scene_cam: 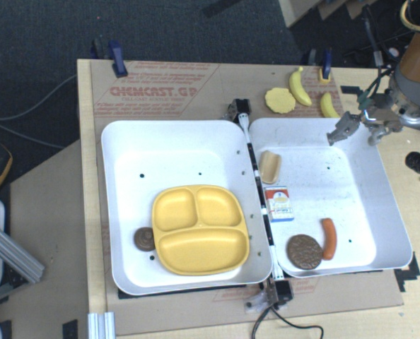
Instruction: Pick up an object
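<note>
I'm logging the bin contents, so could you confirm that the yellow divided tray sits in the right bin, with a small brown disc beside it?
Not quite: the camera view shows the yellow divided tray in the left bin, not the right one. The rest holds: a small brown disc lies beside it.

You see two white bins, left bin point(118, 189) and right bin point(380, 210): smooth plastic, slight sheen. Yellow divided tray point(198, 228): glossy moulded plastic. Tabletop point(160, 90): matt brown board, cardboard-like, red print. Bananas point(300, 87): smooth, plastic-looking toy finish. Brown disc point(305, 251): dull, rough-looking. Sausage point(329, 237): shiny orange-red. Small carton point(278, 204): printed paper. Gripper point(358, 129): grey metal look, matt. Floor point(40, 41): dark, coarse carpet texture.
</note>
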Robot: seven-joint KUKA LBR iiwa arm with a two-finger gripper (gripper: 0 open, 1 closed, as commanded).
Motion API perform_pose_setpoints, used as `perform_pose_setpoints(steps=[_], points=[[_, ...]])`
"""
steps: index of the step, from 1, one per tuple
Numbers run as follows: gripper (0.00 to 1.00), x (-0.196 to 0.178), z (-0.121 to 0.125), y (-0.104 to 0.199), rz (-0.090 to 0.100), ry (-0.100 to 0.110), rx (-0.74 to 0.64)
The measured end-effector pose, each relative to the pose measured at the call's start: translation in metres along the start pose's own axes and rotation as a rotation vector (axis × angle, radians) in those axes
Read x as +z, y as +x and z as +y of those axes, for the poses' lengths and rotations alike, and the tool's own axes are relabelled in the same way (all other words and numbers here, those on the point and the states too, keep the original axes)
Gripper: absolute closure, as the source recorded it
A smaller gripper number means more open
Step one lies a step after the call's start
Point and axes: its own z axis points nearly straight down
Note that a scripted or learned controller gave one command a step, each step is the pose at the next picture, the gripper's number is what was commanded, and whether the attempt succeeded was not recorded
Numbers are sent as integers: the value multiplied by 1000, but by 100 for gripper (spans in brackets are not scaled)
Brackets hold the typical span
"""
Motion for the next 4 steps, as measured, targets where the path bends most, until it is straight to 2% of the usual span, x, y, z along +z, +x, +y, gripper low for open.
perform_pose_setpoints(steps=[1, 2, 3, 4], points=[[0, 94, -61, -31, 4, 12, 5], [0, 150, -106, -5, 4, 9, 1], [100, 136, -102, -7, 0, -1, 2], [0, 137, -102, -7, 0, -1, 2]])
